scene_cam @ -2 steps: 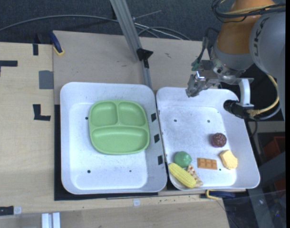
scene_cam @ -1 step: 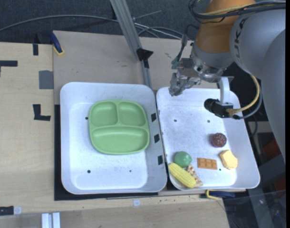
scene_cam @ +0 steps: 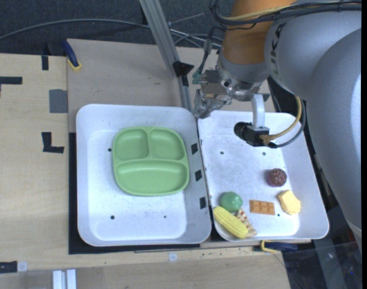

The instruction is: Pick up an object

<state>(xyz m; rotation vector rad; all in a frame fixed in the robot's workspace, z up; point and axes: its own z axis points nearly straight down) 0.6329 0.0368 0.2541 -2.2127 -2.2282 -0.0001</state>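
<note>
Camera view has my gripper point(scene_cam: 203, 106) up at the far corner of the right bin point(scene_cam: 304, 155), nothing between its fingers that I can make out; open or closed, I can't tell. Candidates all sit at that bin's near end: corn cob point(scene_cam: 230, 221), green ball point(scene_cam: 231, 201), waffle piece point(scene_cam: 262, 208), dark red ball point(scene_cam: 277, 176), yellow piece point(scene_cam: 289, 202). I'd call this pre-approach. Next I need to travel toward the near end, then descend.
</note>
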